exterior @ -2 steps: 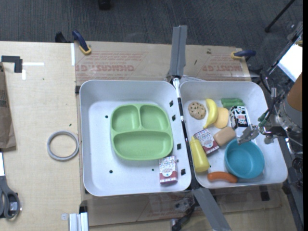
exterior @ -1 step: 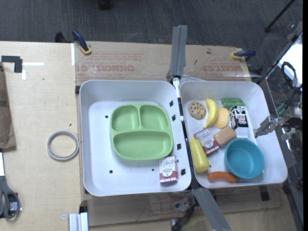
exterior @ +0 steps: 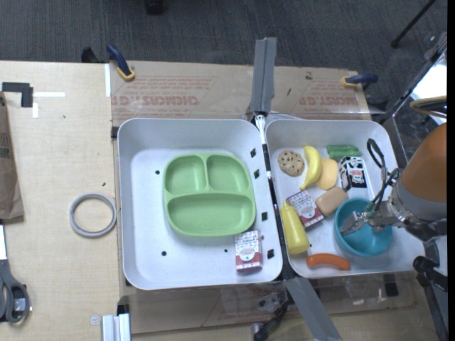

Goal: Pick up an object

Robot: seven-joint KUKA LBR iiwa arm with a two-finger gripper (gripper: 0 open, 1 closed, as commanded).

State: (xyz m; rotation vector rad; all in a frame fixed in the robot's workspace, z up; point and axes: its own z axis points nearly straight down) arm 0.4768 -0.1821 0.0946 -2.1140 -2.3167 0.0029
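My gripper (exterior: 357, 222) hangs low over the blue bowl (exterior: 364, 240) at the right bin's (exterior: 323, 129) front right, with the arm coming in from the right. Around the bowl lie a tan block (exterior: 331, 201), a red-and-white packet (exterior: 304, 208), a yellow bottle (exterior: 293, 230) and an orange sausage-like piece (exterior: 328, 261). Farther back are a cookie (exterior: 290, 162), a banana (exterior: 311, 165), a black-and-white carton (exterior: 353, 172) and a green piece (exterior: 343, 150). The left bin (exterior: 138, 212) holds a green divided plate (exterior: 210, 194) and a small red carton (exterior: 248, 251).
A ring of tape (exterior: 92, 214) lies on the bench left of the bins, with scissors (exterior: 13, 298) at the front left corner. Clamps (exterior: 121, 62) sit at the bench's back edge. A grey bar (exterior: 264, 73) runs between the bins.
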